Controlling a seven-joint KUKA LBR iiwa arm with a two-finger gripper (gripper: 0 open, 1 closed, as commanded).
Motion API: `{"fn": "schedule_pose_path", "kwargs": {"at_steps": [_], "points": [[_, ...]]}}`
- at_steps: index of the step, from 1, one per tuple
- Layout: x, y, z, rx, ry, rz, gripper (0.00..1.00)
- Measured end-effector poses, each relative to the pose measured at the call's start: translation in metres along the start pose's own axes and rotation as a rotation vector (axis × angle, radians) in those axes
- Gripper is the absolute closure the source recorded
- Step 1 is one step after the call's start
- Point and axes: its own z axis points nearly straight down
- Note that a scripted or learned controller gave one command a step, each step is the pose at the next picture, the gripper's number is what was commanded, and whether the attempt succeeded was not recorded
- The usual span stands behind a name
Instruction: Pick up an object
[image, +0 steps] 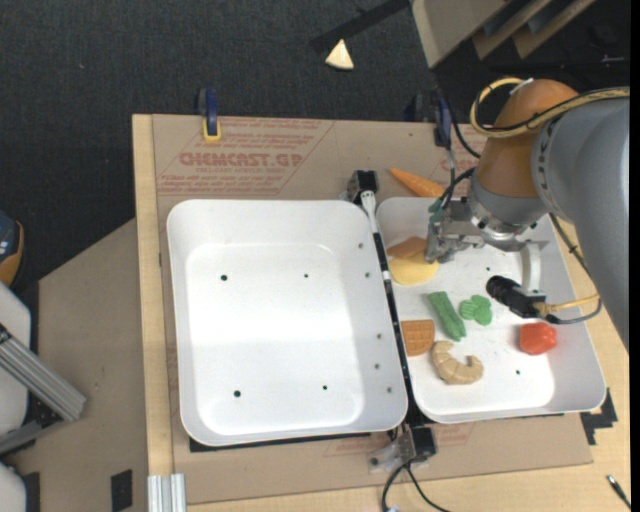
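A pale yellow, rounded object (412, 264) is lying in the right bin (570, 385) near its left wall, directly under the pincer (440, 244), flat and partly hidden.

Grey arm (590, 160), orange wrist band (515, 140), yellow-black cable loop (500, 95), metallic end effector (442, 245).

Brown board bench (150, 300), 2 white bins on it, left bin (270, 320), right bin (560, 390), side by side
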Motion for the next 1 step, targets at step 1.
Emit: {"fn": "schedule_pose_path", "kwargs": {"at_steps": [1], "points": [[-0.051, 0.0172, -0.0694, -0.003, -0.005, 0.005, 1.0]]}}
